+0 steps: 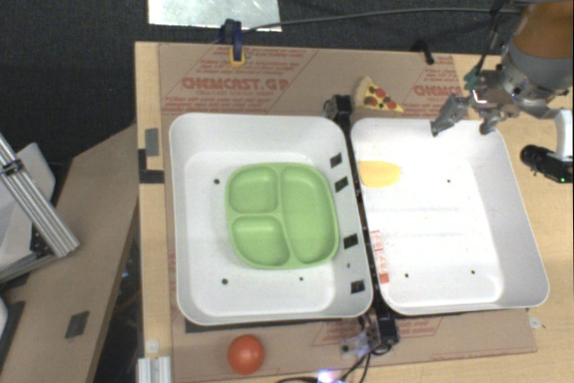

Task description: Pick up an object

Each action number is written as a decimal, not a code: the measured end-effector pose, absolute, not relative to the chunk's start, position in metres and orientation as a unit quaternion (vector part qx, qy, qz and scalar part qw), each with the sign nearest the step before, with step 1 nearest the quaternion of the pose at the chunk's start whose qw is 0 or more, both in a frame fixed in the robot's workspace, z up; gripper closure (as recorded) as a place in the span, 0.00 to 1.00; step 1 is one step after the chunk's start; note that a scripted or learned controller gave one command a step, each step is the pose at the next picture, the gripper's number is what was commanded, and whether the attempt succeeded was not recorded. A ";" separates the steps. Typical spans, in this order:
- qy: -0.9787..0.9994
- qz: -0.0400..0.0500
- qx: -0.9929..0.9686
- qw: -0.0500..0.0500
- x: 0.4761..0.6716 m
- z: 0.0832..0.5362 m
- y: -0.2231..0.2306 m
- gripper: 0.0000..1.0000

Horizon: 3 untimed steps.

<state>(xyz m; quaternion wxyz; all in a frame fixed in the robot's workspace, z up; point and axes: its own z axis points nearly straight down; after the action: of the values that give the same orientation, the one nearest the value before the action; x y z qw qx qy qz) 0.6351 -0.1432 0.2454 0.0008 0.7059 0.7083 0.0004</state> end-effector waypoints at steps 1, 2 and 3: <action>0.708 0.000 0.706 0.000 0.633 0.204 -0.142 0.00; 0.708 0.000 0.706 0.000 0.632 0.161 -0.136 0.00; 0.709 0.000 0.705 0.000 0.638 0.102 -0.131 0.00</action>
<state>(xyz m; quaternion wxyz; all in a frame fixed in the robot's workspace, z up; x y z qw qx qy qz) 0.6382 -0.1313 0.1019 -0.0002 0.7051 0.7091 -0.0001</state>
